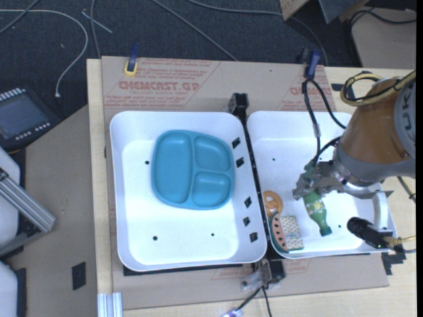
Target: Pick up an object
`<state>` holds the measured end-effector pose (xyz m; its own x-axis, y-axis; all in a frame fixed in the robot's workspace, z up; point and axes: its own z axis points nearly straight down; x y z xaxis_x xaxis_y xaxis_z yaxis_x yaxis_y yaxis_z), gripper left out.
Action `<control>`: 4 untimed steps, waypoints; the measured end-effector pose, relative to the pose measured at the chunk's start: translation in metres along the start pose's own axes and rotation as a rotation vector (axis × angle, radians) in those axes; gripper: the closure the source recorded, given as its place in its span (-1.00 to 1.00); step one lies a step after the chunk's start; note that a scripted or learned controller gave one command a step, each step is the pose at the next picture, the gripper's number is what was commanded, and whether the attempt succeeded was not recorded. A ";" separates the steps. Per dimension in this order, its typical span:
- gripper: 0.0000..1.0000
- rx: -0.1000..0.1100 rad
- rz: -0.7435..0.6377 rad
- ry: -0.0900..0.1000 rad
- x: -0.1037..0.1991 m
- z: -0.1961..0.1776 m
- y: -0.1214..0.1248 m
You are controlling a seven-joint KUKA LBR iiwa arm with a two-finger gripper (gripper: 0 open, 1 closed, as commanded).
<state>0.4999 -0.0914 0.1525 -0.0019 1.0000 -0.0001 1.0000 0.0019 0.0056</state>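
Left bin (125,197): holds a blue divided plate (193,169), lying flat toward the upper middle; well apart from the arm, so it plays no part in this step.
Divider (248,177): the shared wall between the two bins, with black clips along it.
Right bin (284,140): three small things sit low and to its left, near the divider.
Pretzel-like piece (271,202): brown, lying just beside the divider.
Patterned packet (289,232): lies at the bin's lower left corner, just below the pretzel-like piece.
Green bottle (318,214): the likely target; it lies tilted on the bin floor, cap end pointing lower right, right under the wrist.
Jaws (310,189): they sit at the upper end of the green bottle, seemingly touching it; how far open they are I cannot tell, and nothing shows the bottle lifted off the floor.
Arm (373,137): grey and orange, reaching in from the right and hanging over the right bin.
Step in hand: judged to be the grasp on the green bottle.
Doing it well: centre the jaws across the bottle's narrow width, not along its length; close firmly before rising, then lift straight up, clear of the packet and the bin wall.
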 end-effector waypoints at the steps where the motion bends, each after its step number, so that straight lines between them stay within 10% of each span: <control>1: 1.00 -0.002 0.000 0.000 0.007 -0.062 0.001; 2: 1.00 0.001 0.001 0.000 0.007 -0.086 0.002; 4: 1.00 0.004 -0.005 0.002 0.105 -0.095 0.032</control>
<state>0.5314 0.0138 0.2478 -0.0070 1.0000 0.0023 1.0000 0.0070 0.0020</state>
